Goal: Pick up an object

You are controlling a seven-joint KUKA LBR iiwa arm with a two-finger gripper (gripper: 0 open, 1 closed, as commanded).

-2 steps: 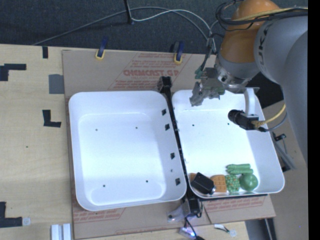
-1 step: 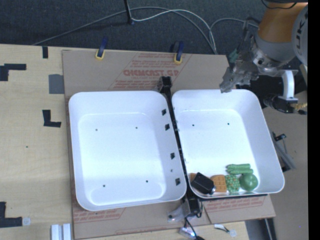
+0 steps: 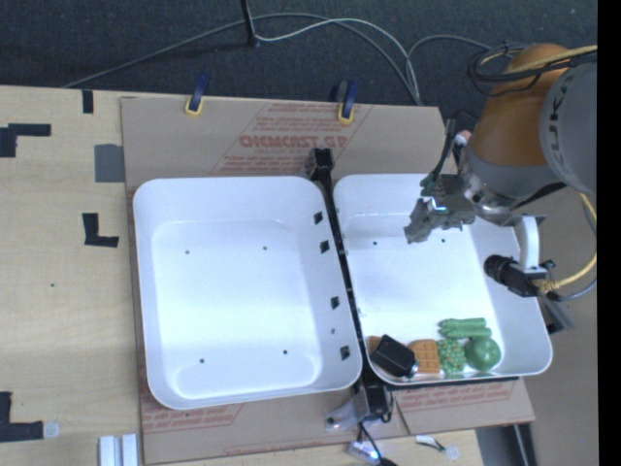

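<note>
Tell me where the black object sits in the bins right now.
The black object lies in the right bin, at its near-left corner by the divider between the bins, with the orange block just right of it.

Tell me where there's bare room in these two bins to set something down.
The left bin shows bare white floor wall to wall. In the right bin, the floor between the gripper and the near wall is bare. It's crowded along that near wall: black object, orange piece, green toys.
</note>
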